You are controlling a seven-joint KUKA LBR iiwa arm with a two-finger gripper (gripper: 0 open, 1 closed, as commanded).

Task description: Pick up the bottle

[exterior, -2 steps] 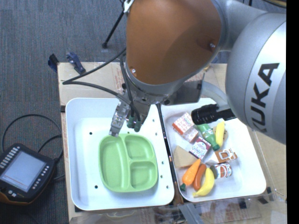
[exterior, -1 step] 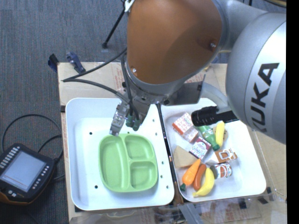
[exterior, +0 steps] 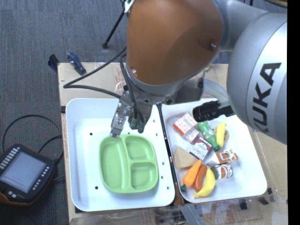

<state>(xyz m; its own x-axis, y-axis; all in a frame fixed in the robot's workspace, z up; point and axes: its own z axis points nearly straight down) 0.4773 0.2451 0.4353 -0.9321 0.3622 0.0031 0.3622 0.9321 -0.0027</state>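
A robotics lab: KUKA arm point(exterior: 253, 55), teach pendant point(exterior: 23, 172) on grey carpet point(exterior: 28, 32).

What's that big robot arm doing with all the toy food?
It's meant to pick up the green bottle, which lies in the right bin among toy food like a carrot and banana. Right now its gripper hangs over the left bin, just above a green divided tray, holding nothing.
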